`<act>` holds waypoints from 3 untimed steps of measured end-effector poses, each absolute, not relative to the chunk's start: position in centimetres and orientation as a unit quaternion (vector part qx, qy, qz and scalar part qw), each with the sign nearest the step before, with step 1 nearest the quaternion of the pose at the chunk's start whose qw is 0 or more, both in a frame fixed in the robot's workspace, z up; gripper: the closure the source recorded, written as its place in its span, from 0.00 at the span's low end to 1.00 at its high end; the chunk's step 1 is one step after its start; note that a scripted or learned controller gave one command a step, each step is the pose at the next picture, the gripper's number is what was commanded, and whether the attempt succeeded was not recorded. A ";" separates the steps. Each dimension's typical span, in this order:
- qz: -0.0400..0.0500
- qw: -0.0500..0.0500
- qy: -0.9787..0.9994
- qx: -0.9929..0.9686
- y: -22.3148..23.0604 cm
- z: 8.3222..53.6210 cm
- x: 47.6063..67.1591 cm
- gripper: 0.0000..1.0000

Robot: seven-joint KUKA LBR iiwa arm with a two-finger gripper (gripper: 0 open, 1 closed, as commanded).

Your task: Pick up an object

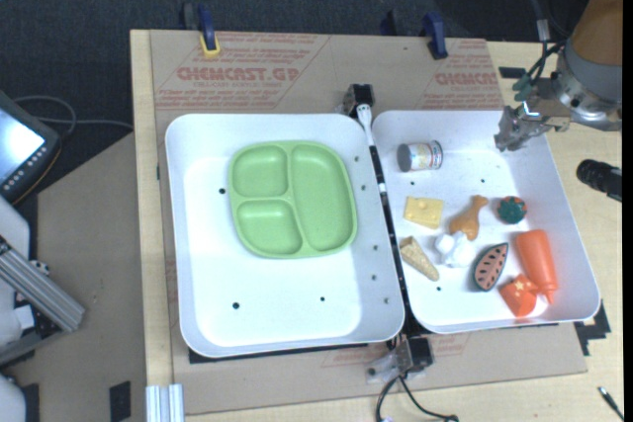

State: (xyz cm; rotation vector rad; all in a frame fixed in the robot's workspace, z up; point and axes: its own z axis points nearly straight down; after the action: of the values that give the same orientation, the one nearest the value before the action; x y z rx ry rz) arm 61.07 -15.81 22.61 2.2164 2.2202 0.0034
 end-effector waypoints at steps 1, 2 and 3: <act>-0.001 -0.002 0.708 0.706 -11.9 22.8 57.7 1.00; -0.001 -0.003 0.707 0.707 -9.4 21.6 53.3 1.00; 0.000 -0.002 0.708 0.706 -6.7 23.5 48.9 1.00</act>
State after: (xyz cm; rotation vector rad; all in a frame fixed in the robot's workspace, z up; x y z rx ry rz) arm 48.92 -6.67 23.46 2.2216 2.2273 -0.0012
